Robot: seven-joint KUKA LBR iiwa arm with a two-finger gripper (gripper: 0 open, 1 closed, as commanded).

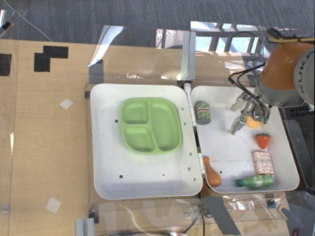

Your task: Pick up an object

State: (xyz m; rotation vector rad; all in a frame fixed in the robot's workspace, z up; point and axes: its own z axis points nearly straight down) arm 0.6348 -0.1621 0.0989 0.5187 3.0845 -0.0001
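Two white bins sit side by side: the left bin (106, 181), well left of the claw (241, 118), holds a green divided plate (150, 125). The right bin (231, 156) holds the claw, its fingers spread and grasping nothing, a yellow-orange fruit (254, 122) just beside it, a can (202, 112) to its left, and a carton (262, 162), green bottle (255, 182), drumstick (211, 173) and strawberry (263, 140) below.

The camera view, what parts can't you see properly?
- Yellow thing: half hidden by the gripper, so its kind is unclear.
- Can and box: labels too small to read.
- Arm: cut off by the right edge.
- Orange thing: its lower end is hidden by the bin rim.
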